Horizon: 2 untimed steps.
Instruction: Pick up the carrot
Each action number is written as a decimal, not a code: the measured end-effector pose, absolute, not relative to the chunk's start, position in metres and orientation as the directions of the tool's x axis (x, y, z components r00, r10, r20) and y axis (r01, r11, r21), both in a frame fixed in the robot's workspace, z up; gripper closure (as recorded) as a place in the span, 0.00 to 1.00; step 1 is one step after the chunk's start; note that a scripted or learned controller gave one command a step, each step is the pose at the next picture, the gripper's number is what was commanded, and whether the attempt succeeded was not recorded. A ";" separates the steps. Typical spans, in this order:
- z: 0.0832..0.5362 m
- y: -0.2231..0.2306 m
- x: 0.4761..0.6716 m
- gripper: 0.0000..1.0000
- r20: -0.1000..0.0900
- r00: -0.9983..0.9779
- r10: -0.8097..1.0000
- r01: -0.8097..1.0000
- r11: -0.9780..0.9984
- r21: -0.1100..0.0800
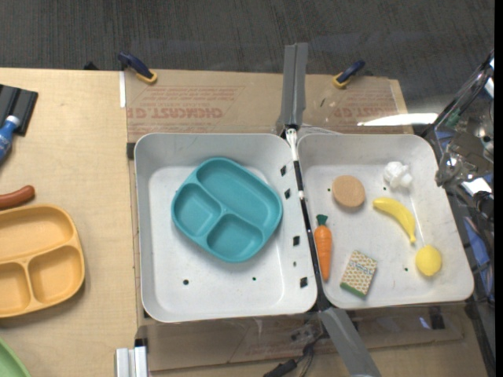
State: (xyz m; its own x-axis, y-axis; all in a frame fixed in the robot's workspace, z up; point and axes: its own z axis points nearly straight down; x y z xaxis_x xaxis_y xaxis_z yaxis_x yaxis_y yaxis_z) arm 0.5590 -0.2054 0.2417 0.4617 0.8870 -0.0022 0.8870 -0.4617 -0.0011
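Observation:
The carrot (323,243) is orange with a green top. It lies lengthwise against the left wall of the right bin (440,289), green end pointing to the back. Nothing touches it; a small patterned box (358,273) lies just to its right.
The right bin also holds a tan round cookie (348,192), a banana (398,214), a lemon (428,261) and a white crumpled piece (398,175). A teal divided plate (226,209) sits in the left bin (157,289). Shiny metal parts (468,144) stand at the right edge. An orange tray (35,261) lies far left.

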 end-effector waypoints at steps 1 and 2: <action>0.213 -0.182 0.573 1.00 -0.002 0.457 0.889 0.889 -0.457 -0.004; 0.199 -0.205 0.582 1.00 -0.001 0.295 0.955 0.955 -0.295 -0.002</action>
State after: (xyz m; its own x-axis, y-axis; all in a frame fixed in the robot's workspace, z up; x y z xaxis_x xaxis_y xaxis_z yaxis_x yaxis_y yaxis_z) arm 0.5822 -0.2051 0.1988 0.2951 0.9555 -0.0014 0.9555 -0.2951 -0.0020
